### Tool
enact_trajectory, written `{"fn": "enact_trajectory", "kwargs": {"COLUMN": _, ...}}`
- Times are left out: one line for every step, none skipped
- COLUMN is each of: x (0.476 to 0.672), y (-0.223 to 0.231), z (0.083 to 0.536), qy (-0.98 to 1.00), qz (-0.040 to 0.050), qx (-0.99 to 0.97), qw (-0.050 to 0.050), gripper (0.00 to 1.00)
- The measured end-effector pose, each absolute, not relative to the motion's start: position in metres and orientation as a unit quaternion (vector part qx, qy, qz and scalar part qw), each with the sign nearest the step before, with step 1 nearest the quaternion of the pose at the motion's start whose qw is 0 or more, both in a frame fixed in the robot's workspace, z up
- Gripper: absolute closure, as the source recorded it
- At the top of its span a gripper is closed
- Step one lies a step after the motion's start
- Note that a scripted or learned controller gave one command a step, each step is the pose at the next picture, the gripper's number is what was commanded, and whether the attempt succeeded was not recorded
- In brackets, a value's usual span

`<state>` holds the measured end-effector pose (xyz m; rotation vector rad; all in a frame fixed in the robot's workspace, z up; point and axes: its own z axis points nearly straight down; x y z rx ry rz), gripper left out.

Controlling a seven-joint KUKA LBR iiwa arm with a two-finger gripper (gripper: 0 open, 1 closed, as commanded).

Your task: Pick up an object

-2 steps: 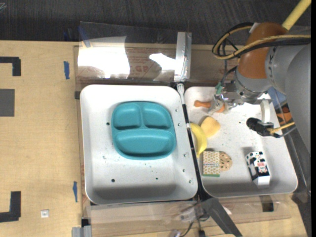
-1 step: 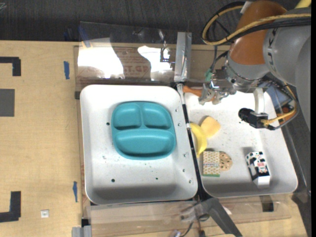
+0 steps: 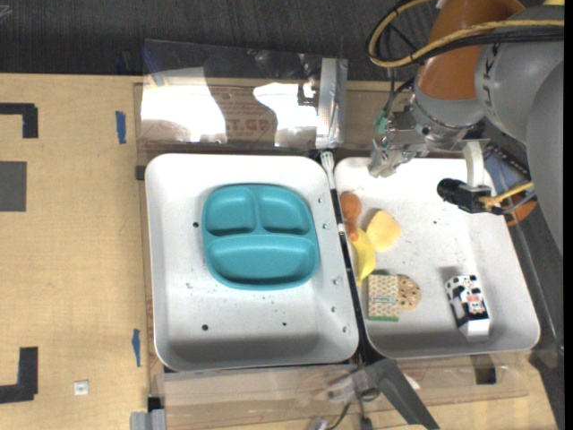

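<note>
My gripper [image 3: 385, 161] hangs over the far left corner of the right bin [image 3: 501, 267], with nothing visibly in it. Below it, along the bin's left wall, lie a small orange piece [image 3: 351, 208], a yellow wedge [image 3: 384, 230] and a yellow banana-like piece [image 3: 364, 259]. Nearer the front sits a round tan cookie on a patterned packet [image 3: 392, 295]. A black-and-white cow-print carton [image 3: 468, 302] lies at the front right.
The left bin [image 3: 170, 267] holds a teal divided plate [image 3: 260, 235]. A black clamp-like part with orange cable [image 3: 466, 193] juts over the right bin's far right. A clear plastic sheet [image 3: 233, 106] and a metal bracket [image 3: 329, 101] stand behind the bins.
</note>
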<state>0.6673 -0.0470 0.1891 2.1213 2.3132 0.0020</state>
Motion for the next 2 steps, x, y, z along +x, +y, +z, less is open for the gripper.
{"fn": "enact_trajectory", "kwargs": {"x": 0.667, "y": -0.047, "z": 0.189, "qy": 0.737, "qz": 0.0009, "qx": 0.676, "qw": 0.002, "gripper": 0.00}}
{"fn": "enact_trajectory", "kwargs": {"x": 0.647, "y": -0.117, "z": 0.088, "qy": 0.768, "qz": 0.0016, "qx": 0.640, "qw": 0.003, "gripper": 0.00}}
